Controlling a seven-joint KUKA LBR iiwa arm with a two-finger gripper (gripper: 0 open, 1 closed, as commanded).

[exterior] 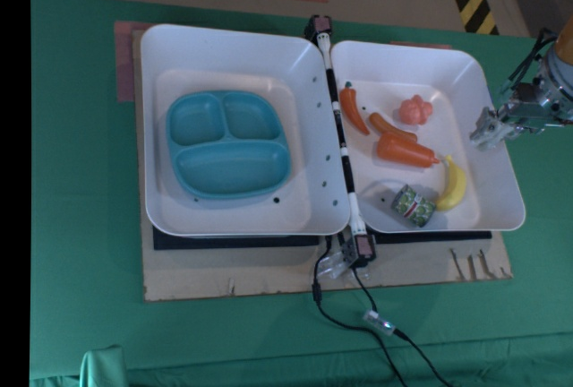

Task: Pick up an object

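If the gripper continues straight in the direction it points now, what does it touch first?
Probably the right bin's right wall or the floor just inside it; the gripper points down-left over that rim. The banana lies further in. Depth is unclear.

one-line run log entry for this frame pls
phase: approach | gripper: over right bin right rim, holding nothing | nearest: banana | also: carrot, chili pepper, can | left bin: teal divided plate

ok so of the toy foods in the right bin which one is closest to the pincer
The yellow banana. It lies by the bin's right wall, below the pincer; the carrot, pink piece and can lie further left.
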